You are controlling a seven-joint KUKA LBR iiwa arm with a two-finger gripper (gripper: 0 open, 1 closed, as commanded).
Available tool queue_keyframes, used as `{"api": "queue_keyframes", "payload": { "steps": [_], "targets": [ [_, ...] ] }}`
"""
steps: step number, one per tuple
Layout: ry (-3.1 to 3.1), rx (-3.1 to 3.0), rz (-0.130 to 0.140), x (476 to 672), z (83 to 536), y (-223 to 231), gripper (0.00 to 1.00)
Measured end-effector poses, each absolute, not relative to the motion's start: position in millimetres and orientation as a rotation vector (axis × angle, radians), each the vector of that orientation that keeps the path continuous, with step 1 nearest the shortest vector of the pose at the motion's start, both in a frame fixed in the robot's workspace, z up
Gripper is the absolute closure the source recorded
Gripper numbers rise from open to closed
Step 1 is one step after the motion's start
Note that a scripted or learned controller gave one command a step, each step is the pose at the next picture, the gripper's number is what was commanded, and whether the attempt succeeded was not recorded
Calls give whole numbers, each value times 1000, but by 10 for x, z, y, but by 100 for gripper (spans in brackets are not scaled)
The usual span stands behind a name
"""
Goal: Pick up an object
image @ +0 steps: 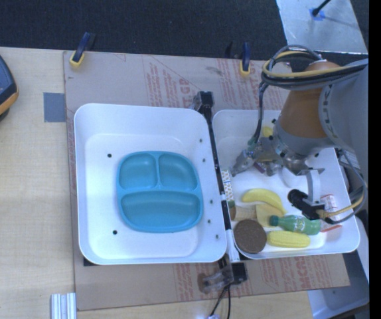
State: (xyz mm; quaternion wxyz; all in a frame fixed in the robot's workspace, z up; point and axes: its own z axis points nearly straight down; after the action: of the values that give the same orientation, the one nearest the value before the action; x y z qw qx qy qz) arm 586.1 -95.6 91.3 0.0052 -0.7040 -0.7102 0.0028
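The arm (310, 118) hides the right bin's (233, 131) far corner (the fingers too are unclear beneath it).

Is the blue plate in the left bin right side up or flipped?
Right side up: the blue plate lies flat in the left bin, its three hollow compartments facing up.

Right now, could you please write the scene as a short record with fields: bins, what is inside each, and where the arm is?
left bin: holds a blue divided plate
right bin: holds a banana, a corn cob, a green bottle, a brown round disc
arm: above the right bin's far part
gripper: low inside the right bin, above the banana in the view
grasp: nothing seen between its fingers
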Motion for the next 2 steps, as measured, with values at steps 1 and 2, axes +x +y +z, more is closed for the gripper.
{"api": "queue_keyframes", "payload": {
  "steps": [1,2],
  "targets": [
    [-2221,-2211,8,6574,920,-1237,0],
    [-2224,-2213,6,6539,920,-1124,0]
  ]
}}
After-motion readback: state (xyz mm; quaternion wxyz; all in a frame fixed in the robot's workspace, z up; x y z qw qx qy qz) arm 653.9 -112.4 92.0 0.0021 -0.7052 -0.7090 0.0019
